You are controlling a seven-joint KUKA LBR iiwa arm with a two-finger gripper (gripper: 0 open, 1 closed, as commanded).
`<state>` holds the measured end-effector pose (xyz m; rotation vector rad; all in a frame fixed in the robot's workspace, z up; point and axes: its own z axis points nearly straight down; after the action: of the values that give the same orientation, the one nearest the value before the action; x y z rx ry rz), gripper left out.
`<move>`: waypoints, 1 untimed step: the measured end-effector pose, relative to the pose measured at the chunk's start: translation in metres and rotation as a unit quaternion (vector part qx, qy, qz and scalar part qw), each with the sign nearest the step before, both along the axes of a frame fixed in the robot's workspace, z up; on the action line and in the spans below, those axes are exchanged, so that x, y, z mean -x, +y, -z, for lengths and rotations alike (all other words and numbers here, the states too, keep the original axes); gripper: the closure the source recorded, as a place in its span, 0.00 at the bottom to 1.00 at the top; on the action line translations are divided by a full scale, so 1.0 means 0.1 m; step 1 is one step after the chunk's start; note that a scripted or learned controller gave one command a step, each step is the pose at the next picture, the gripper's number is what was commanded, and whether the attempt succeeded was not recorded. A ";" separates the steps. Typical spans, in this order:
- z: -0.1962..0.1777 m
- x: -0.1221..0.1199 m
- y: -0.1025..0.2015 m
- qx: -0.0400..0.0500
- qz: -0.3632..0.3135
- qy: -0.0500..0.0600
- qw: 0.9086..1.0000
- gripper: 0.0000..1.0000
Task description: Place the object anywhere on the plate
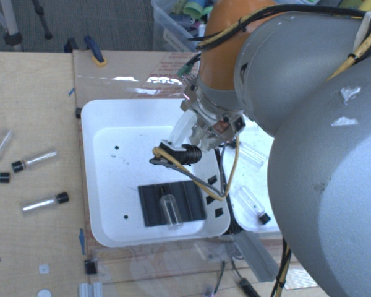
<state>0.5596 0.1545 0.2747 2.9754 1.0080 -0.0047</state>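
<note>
Your clear vial [169,209] rests on the black plate [151,206] in the left bin [89,166], so the placing looks done. The pincer [196,138] hangs apart from it; you cannot tell whether it is wide or narrow, since the wrist hides it.

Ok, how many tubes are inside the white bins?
2: one tube on the black plate in the left bin, one near the right bin's front. The arm may hide more.
</note>
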 end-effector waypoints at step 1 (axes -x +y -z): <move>-0.85 0.52 0.24 0.000 -0.287 -0.001 0.958 1.00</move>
<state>0.5073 0.1788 0.3596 2.5605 1.8183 -0.0004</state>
